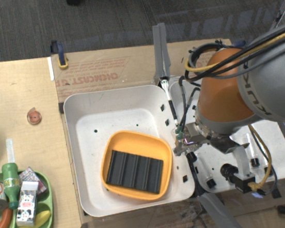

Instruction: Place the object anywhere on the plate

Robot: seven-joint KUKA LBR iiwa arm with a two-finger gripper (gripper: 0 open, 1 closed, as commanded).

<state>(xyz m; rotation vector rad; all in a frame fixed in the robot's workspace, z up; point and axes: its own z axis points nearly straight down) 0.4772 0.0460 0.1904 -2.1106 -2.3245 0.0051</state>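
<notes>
— Well, the gripper point(213, 137) above the right shallow white bin point(276, 137): clenched or released?
— Cannot tell; the wrist covers it. The black ribbed rectangular block point(135, 171) lies on the rounded orange-yellow plate point(111, 147) in the left bin point(80, 119). Placing looks done; next, lift clear.

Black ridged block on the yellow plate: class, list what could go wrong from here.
1. The black ridged block nearly reaches the lower right rim of the yellow plate; a bump might slide it off.
2. The arm hangs at the right wall of the white bin, close beside the plate; swinging left, it could knock the plate.
</notes>
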